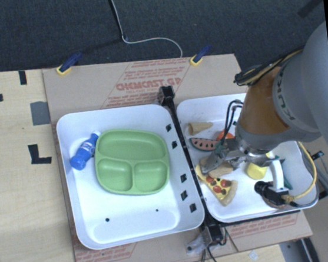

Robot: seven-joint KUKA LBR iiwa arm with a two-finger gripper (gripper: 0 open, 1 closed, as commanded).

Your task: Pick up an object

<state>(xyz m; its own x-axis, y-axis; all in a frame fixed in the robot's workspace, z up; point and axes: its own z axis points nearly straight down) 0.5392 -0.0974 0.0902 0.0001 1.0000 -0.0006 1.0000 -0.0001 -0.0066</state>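
Note:
The right bin (252,210) holds several toy foods: a pizza slice (219,186) at the front left, a watermelon slice (204,142) further back, a tan piece (198,128) near the back left, and a yellow piece (255,170) beside the arm. My gripper (213,163) hangs low over the bin's left part, between the watermelon slice and the pizza slice. Its metal fingers (207,165) point left, just above the pizza slice. I see nothing between them.
The left bin (86,223) holds a green divided plate (131,161) and a blue bottle (83,152) at its left. Black clips line the wall between the bins (183,155). The grey arm (302,98) covers the right bin's right side. A white cable (141,40) lies behind the bins.

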